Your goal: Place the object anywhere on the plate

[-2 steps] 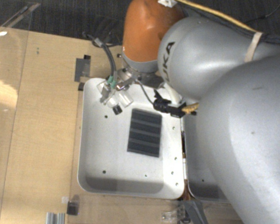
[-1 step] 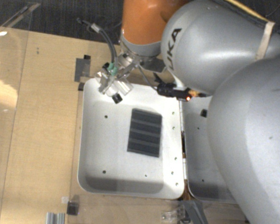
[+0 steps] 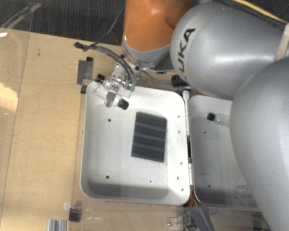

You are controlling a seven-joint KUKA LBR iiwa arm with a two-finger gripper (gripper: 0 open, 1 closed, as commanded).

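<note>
A dark grey ribbed rectangular plate (image 3: 150, 137) lies flat in the middle of the left white bin (image 3: 97, 153). My gripper (image 3: 116, 103) hangs over the bin's far left corner, up and to the left of the plate and apart from it. Its two fingertips stand a little apart, and only white bin floor shows between them. The orange band and the grey wrist rise behind it at the top of the view.
The right white bin (image 3: 209, 160) sits beside the left one, largely covered by the grey arm (image 3: 262, 73). A small dark item (image 3: 211, 116) lies near the right bin's far left corner. Bare wooden bench (image 3: 30, 126) stretches to the left.
</note>
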